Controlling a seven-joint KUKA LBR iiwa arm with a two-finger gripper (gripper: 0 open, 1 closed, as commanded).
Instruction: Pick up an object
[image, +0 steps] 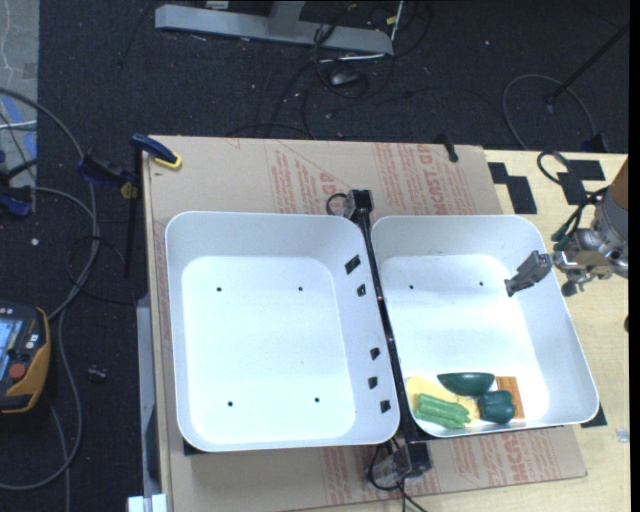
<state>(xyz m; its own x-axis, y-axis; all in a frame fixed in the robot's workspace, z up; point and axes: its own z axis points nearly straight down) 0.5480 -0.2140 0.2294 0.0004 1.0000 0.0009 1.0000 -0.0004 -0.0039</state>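
Camera view: my gripper (545, 268) hangs over the right bin (560, 330), far corner from the green pepper (442, 409); jaw width I cannot tell.

We see the cardboard-topped desk (300, 165) bearing two shallow white bins side by side, the left bin (265, 325) and the right bin (480, 320).

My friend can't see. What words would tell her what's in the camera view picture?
A grey robot arm's pincer hangs over the right shallow white bin, far from a small pile in its near corner: a dark green bowl-shaped piece, a light green bumpy vegetable toy and a flat yellow piece. The left white bin sits alongside.
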